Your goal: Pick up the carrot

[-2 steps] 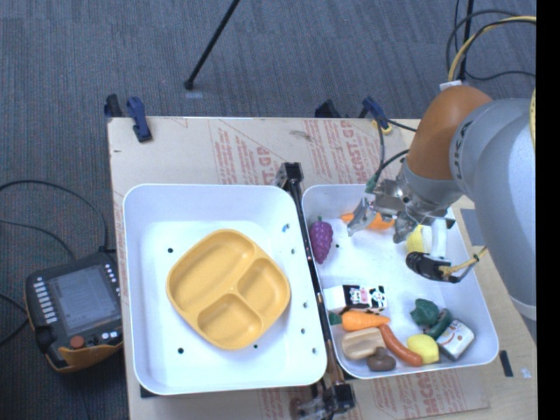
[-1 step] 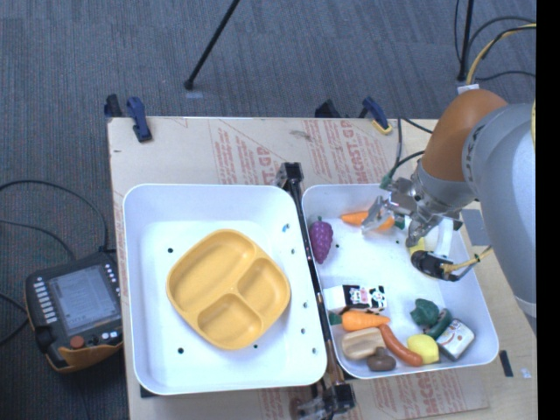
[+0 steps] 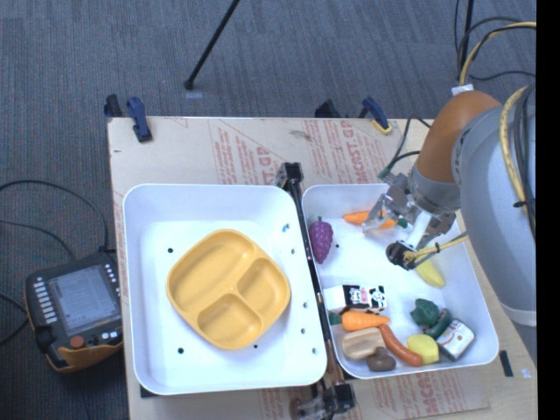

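- Two white bins fill the middle of the frame: the left bin [image 3: 140, 322] bears a yellow divided plate [image 3: 229, 287], the right bin [image 3: 486, 322] a crowd of toy foods.
- The arm [image 3: 499, 191] reaches in from the right edge; its gripper [image 3: 398, 221] hangs over the right bin's upper part, grip impossible to tell from here.
- The carrot [image 3: 363, 320] lies at that bin's lower middle, touching the milk carton [image 3: 354, 298] above it.
- Best approach, I judge: descend centred, fingers straddling the carrot's width, clear of the carton.
- A second orange piece [image 3: 357, 218] beside the gripper could mislead.
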Action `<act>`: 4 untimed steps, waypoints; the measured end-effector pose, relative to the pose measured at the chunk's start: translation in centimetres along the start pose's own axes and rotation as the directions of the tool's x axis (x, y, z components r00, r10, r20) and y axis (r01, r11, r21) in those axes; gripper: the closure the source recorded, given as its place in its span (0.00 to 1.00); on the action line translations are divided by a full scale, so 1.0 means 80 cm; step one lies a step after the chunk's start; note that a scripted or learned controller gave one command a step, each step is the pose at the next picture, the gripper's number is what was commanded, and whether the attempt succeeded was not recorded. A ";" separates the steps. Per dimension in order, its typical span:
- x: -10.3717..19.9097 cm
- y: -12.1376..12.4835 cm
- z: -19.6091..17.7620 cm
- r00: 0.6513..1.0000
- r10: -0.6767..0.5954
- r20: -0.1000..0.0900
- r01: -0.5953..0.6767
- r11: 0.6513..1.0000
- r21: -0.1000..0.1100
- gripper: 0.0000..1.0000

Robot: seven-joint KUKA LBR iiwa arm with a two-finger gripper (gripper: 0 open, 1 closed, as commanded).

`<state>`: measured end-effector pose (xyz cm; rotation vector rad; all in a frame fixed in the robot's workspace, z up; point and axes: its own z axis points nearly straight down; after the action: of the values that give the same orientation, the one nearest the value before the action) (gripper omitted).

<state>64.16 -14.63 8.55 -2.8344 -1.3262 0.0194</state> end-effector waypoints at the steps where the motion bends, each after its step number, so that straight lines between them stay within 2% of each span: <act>1: -0.014 0.007 0.000 0.964 0.267 -0.003 -0.267 0.964 0.000 0.00; 2: 0.016 -0.025 -0.001 0.962 0.272 -0.005 -0.272 0.962 -0.003 0.00; 3: -0.011 -0.094 0.001 0.990 -0.141 -0.002 0.141 0.990 -0.004 0.00; 4: 0.011 -0.034 -0.001 1.000 0.021 -0.005 -0.021 1.000 -0.008 0.00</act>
<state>62.59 -12.23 8.67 -2.8530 -1.2979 0.0077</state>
